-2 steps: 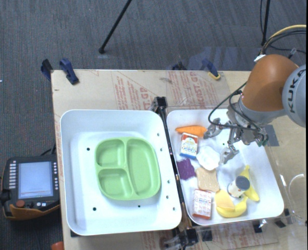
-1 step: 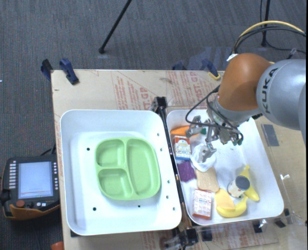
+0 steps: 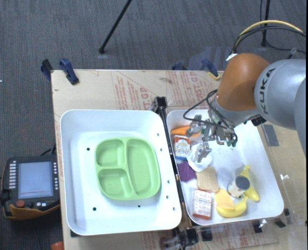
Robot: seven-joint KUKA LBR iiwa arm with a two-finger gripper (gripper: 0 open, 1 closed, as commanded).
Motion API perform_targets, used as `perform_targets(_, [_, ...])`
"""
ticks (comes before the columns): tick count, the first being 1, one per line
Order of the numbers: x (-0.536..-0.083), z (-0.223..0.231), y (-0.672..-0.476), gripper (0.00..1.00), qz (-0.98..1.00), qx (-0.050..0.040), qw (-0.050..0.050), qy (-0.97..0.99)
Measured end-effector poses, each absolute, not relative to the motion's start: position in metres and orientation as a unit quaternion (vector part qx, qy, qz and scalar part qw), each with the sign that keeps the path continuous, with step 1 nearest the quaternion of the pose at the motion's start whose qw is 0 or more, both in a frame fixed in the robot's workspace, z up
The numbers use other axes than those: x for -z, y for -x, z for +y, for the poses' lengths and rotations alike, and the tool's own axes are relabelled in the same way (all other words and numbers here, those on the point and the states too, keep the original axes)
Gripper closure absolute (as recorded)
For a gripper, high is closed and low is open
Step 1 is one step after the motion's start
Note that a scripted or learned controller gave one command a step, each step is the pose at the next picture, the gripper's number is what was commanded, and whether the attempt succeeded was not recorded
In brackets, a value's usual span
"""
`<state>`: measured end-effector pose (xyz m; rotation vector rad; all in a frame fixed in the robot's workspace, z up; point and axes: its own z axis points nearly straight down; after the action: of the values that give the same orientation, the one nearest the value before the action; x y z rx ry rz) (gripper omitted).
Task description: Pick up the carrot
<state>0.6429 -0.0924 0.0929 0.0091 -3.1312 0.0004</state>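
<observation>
Small orange plastic toy carrot (image 3: pixel 180 130), prob. light, stiff & slick, best pinched across its mid-body; two-finger metal gripper (image 3: pixel 212 134) just beside it, can't tell jaw state.

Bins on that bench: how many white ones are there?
2. The left bin holds a green tray; the right bin, beside it, holds the toy food, with the gripper over it.
</observation>
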Motion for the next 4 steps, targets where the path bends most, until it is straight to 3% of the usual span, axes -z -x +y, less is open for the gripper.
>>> perform_targets(2, [-0.094, -0.086, -0.638, 0.0, -0.928, -0.0029, 0.002, 0.373])
perform_targets(3, [-0.092, -0.115, -0.639, 0.0, -0.911, 0.0019, 0.001, 0.412])
perform_targets(4, [-0.088, -0.166, -0.589, 0.0, -0.879, -0.0005, -0.001, 0.477])
